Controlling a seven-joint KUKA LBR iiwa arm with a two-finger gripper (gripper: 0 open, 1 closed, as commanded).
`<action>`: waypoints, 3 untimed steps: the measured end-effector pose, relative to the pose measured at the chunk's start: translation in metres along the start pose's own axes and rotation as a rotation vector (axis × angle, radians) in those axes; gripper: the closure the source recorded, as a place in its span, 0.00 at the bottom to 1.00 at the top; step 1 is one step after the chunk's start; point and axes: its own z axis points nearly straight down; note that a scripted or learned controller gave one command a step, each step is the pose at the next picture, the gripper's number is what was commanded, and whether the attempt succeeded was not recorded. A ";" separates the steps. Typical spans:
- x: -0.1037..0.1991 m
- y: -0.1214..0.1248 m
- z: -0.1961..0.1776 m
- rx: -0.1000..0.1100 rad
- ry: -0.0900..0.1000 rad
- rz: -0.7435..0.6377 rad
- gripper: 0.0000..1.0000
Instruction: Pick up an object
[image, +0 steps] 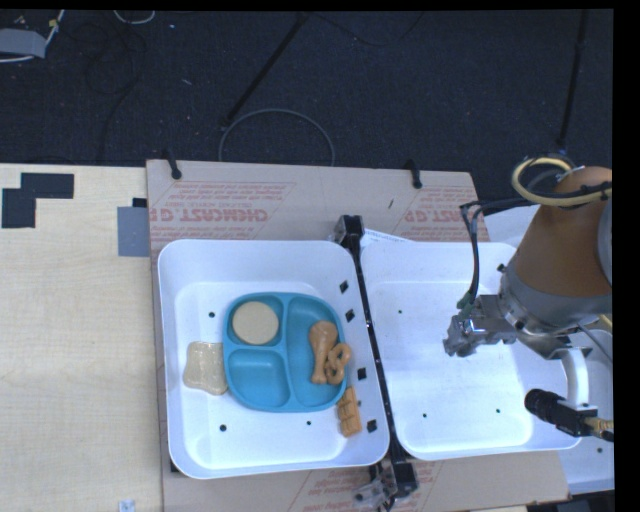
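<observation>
A pale wooden counter (70, 330) carries a cardboard sheet (300, 200) under two white bins; dark carpet (300, 80) lies beyond. The arm (560, 250) reaches in from the right, its gripper (462, 338) low over the right bin (450, 440). The left bin (190, 270) holds a blue divided plate (270, 385) with a round cracker (254, 322) and pretzel pieces (328, 352); a pale biscuit (205, 367) and a brown snack (348, 412) lie beside it.

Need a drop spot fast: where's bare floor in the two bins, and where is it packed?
Right bin: floor bare from the divider across to the gripper. Left bin: crowded, blue tray mid-floor with a round cookie and pretzels, pale piece at its left, brown piece at its right; bare strips along the near and far walls.
</observation>
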 end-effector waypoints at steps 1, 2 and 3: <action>-0.001 0.001 -0.024 0.003 0.000 0.000 1.00; 0.046 0.005 -0.030 0.004 0.002 -0.004 1.00; 0.108 0.010 -0.030 0.006 0.002 -0.006 1.00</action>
